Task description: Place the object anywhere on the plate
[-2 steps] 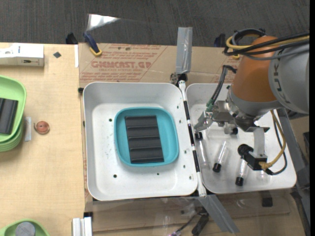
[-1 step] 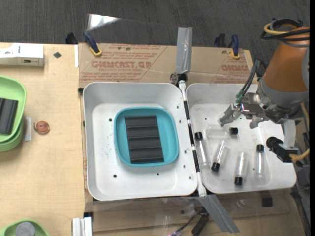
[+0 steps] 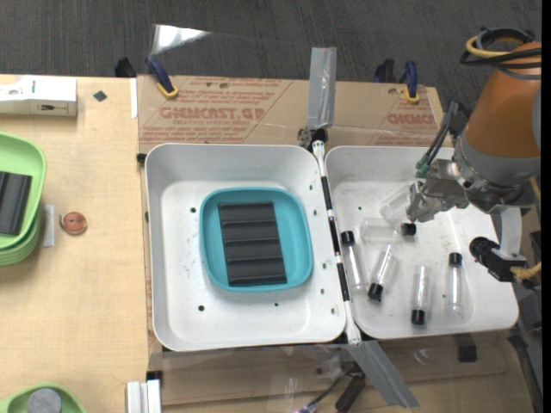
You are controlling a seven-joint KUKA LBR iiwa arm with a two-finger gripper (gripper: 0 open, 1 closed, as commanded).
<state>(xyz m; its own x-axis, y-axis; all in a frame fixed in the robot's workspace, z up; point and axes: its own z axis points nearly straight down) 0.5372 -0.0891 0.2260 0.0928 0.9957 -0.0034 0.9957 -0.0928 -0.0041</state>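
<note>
A teal plate (image 3: 211, 231) with a black ribbed insert (image 3: 251, 243) lies in the left white bin (image 3: 172, 308). Several clear tubes with black caps lie in the right white bin (image 3: 491, 317), among them one by the dividing edge (image 3: 349, 261), one in the middle (image 3: 381, 274) and one further right (image 3: 455, 286). My gripper (image 3: 420, 206) hangs low over the upper part of the right bin. A black-capped tube (image 3: 408, 227) sits right below its tip, touching or nearly touching it. I cannot tell whether that tube is held.
Cardboard (image 3: 258, 110) lies behind the bins with clamps (image 3: 161, 76) on its far edge. On the wooden bench at left are a green tray (image 3: 26, 188), a small brown disc (image 3: 74, 223) and a white box (image 3: 39, 97). The arm's orange band (image 3: 508, 101) rises at right.
</note>
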